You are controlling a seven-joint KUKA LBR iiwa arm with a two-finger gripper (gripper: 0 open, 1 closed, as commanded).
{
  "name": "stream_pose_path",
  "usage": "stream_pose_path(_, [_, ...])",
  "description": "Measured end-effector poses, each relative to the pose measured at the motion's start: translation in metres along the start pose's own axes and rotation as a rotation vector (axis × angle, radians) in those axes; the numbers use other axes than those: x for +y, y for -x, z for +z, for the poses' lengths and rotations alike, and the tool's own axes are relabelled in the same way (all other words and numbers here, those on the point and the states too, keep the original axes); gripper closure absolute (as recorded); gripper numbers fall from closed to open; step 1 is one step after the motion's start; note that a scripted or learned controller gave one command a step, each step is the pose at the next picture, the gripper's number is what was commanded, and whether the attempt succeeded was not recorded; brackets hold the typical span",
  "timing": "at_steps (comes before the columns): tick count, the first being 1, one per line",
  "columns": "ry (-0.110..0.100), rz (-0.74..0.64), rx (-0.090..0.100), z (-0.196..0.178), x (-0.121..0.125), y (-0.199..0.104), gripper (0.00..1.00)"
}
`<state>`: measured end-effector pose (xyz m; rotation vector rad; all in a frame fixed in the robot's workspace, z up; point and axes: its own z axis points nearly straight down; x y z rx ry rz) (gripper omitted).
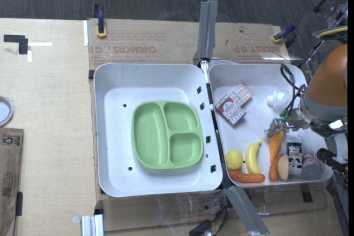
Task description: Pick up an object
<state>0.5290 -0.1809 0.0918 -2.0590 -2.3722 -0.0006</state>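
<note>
The grey arm with the orange band is reaching in from the right and hanging over the right bin. Its gripper is sitting low by the top of the carrot. The fingers look small and dark from up here, and I cannot tell if they are open or closed, or if they are touching the carrot at all.

The carrot is lying in the right bin, pointing down toward the near wall. Just beside it on the left, a banana is lying too, and a yellow lemon is sitting next to the banana. A red sausage is lying along the near wall under them. A tan bread roll is resting by the carrot's tip. A little box with a cow picture is sitting to the right of the carrot. A red and white carton is lying farther back, well apart from the gripper. Something white and crumpled is sitting near the arm.

In the left bin, a green tray with three parts is lying flat in the middle.
</note>
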Motion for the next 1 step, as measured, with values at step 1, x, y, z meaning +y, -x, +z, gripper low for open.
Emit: stream_pose_path(1, [0.002, -0.096, -0.001, -0.0005, -0.0018, 0.0147, 1.00])
